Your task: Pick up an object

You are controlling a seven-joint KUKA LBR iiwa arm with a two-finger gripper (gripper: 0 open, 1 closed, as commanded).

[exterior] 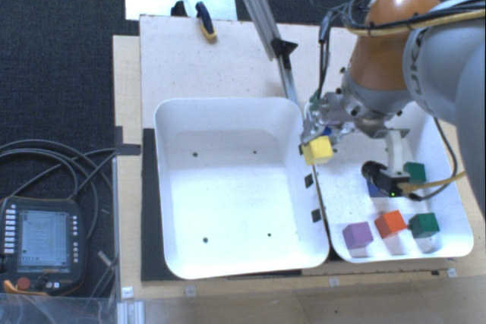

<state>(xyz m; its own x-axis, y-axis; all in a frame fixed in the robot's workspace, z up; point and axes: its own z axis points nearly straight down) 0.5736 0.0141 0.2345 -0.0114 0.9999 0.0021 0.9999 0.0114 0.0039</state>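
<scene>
A yellow block (318, 150) sits pinched between the fingers of the gripper (320, 139), lifted over the bins' shared edge (other blocks lie lower right).

My arm (448, 49): smooth grey casing, rounded, with a glossy orange band (391, 38) bulging above the wrist. Black cables (345, 11) loop off the top of the orange section and run down its left side toward the wrist. Below the band sits a grey collar, then a cluttered metal gripper (323, 129) of silver and dark parts. A thin yellowish cable (437, 180) trails beneath the arm. Markings and screws too small to read.
</scene>
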